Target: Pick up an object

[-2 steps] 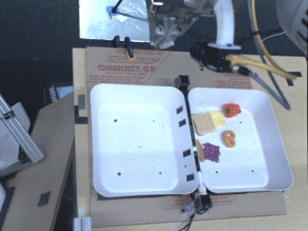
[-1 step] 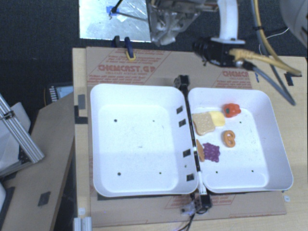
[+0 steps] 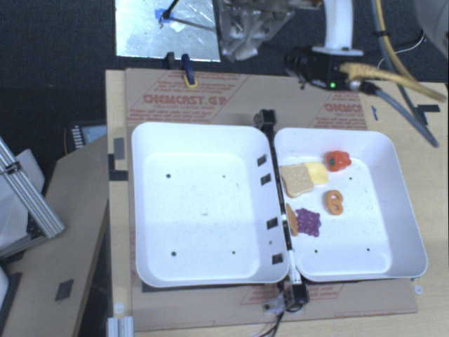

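Nothing looks picked yet. Gripper point(image 3: 242, 34) hangs high beyond the far edge of the bins, blurred, so whether it is open or closed I cannot tell. Toast point(image 3: 297, 179), cheese point(image 3: 317, 173), pepper point(image 3: 338, 161), pretzel point(image 3: 334, 202) and grapes point(image 3: 308, 221) lie in the right bin point(image 3: 393, 258), near its left wall. Descent and grasp remain.

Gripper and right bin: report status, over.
Gripper high above the bench's far edge, nothing between its fingers. Bread slice, red pepper, pretzel, grapes lie in right bin. Nothing blocking.
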{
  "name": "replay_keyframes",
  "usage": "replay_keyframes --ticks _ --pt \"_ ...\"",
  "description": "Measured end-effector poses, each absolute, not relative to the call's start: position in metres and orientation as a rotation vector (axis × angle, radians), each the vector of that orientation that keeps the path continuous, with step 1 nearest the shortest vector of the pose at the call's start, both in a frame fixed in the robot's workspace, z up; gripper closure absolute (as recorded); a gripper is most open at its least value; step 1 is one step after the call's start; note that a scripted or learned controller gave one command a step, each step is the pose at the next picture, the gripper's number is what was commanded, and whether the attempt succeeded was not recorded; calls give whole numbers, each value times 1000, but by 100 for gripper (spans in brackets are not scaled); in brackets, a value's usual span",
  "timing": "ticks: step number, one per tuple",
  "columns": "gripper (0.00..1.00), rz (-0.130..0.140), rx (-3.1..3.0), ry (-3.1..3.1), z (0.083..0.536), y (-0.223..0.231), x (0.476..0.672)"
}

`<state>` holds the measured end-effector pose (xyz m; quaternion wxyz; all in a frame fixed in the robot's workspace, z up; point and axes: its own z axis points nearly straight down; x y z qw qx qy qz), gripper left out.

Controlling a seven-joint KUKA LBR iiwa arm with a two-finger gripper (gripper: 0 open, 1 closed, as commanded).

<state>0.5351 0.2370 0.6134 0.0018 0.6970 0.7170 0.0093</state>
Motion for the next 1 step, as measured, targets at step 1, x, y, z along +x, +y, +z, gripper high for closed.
replay_keyframes --ticks 1 --pt "0 29 2186 2251 613 237 535"
